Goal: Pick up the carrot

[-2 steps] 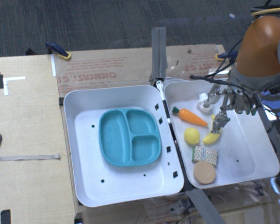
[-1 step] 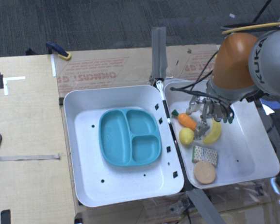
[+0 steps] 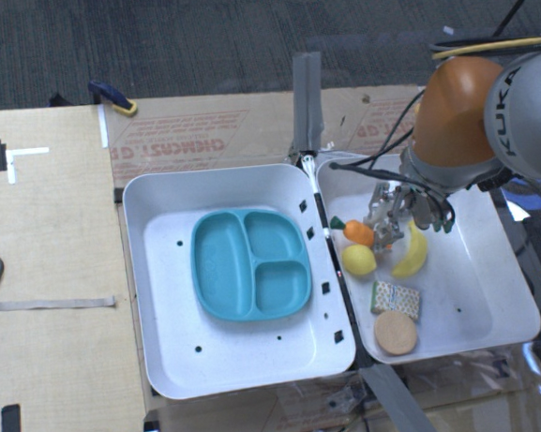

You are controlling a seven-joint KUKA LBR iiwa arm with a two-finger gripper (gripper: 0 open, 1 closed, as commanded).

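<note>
The small orange carrot (image 3: pixel 358 232), smooth and tapered with a green tip, lies near the left wall of the right bin (image 3: pixel 505 317), touching the round yellow lemon (image 3: pixel 358 260). The metal gripper (image 3: pixel 385 221) hangs just beside the carrot, next to the curved banana (image 3: pixel 410 253); I cannot tell how it is set. A teal plastic tray (image 3: pixel 251 263) with three compartments lies in the middle of the left bin (image 3: pixel 160 295).

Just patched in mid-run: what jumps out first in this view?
The teal divided plate sits alone in the left bin. The grey arm's orange band looms over the right bin, its pincer down beside the carrot. Near them lie a lemon, a banana and a round cookie.
</note>
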